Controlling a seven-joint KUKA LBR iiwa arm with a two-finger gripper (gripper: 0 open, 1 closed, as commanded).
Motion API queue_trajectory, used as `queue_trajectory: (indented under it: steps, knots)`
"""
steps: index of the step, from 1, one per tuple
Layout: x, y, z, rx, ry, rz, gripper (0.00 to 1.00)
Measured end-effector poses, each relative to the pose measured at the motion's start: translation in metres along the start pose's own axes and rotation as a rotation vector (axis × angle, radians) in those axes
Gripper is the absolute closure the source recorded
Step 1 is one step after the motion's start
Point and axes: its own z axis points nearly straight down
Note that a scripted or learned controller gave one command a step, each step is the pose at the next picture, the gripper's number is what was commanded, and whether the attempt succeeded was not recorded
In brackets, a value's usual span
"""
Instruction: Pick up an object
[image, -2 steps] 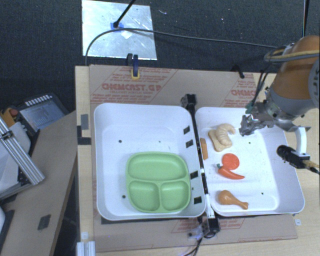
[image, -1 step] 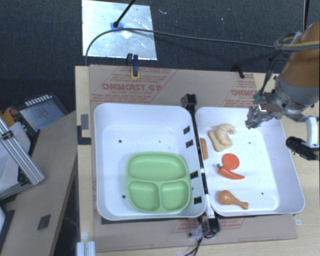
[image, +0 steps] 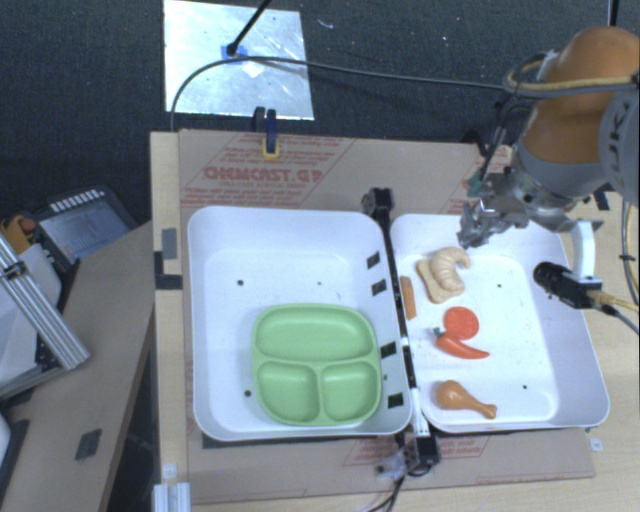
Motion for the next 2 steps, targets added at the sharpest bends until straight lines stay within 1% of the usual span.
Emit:
queue_trajectory:
  steps: [2]
  knots:
    - [0.085,0.033,0.021,0.001,0.0,0.0,1.0]
